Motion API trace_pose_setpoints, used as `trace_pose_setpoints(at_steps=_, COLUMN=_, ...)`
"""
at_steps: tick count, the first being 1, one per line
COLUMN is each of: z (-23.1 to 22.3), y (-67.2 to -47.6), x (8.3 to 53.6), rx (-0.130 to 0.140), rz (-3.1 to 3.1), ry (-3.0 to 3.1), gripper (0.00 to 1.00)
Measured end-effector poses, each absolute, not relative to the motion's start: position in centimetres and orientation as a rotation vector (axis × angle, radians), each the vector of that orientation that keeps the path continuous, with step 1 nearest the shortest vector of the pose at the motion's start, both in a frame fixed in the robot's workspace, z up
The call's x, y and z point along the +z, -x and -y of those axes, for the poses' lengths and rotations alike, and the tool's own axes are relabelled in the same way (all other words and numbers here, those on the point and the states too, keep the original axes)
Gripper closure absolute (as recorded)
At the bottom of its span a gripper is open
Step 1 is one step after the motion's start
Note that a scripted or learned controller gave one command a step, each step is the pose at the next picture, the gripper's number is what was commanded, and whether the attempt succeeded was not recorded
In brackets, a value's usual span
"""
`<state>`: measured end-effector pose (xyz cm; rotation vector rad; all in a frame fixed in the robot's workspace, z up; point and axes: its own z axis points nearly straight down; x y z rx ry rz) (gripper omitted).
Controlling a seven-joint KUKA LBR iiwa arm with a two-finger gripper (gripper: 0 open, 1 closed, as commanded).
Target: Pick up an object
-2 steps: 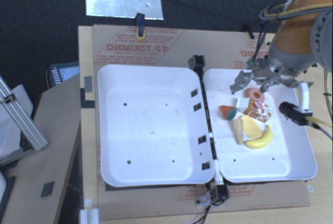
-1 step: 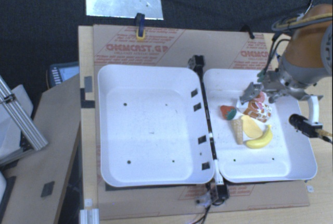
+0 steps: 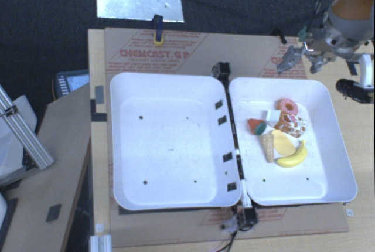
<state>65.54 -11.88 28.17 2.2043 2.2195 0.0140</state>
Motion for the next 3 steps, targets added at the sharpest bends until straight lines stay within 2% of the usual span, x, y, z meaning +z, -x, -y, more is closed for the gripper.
trace_pose_setpoints(at_steps=1, z=9.5, y=-67.0, x=42.2, rx=0.02, rz=-2.219, ry=-2.201, gripper=0.0)
trace_pose_setpoints(at_steps=2, z=13.7, y=-66.8, x=54.4, rx=0.013, rz=-2.208, ry=-2.211, gripper=0.0)
trace_pose_setpoints(at_steps=3, z=13.4, y=-66.9, x=54.8, rx=0.006, rz=-2.224, ry=-2.208, gripper=1.0)
